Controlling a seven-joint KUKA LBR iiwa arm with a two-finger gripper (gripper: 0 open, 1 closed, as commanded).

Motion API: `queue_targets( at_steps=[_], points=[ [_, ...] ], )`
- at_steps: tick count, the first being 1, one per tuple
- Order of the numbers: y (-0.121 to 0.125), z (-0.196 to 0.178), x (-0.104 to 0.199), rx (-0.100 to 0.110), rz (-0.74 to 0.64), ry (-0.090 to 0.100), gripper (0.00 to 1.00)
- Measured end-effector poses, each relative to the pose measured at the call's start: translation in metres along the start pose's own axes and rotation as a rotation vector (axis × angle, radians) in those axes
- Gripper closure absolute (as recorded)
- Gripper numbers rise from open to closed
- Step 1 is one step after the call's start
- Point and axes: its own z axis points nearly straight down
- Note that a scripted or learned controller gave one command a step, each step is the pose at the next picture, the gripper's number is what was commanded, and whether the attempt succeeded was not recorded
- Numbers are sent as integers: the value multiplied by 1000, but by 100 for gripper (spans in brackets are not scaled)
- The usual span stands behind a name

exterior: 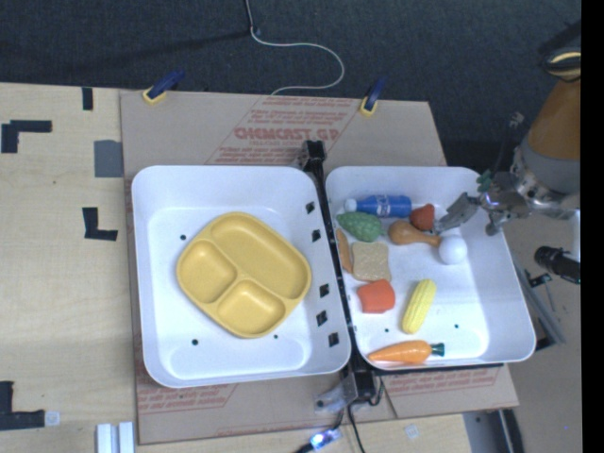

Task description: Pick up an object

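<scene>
With the gripper spread wide and empty at the right bin's 2 o'clock, the crowded drumstick and white ball could be knocked aside.

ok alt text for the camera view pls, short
A robot gripper hovers over the right bin, which holds toy food: a corn cob, carrot, drumstick, blue bottle and more. The left bin holds a yellow divided plate.
</scene>
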Motion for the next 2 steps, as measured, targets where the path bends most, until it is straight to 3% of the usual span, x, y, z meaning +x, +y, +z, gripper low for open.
queue_targets(
  at_steps=[1,2],
  points=[
    [3,-8,0,-13,-3,-3,0],
    [7,54,7,-8,-5,-2,0]
  ],
)
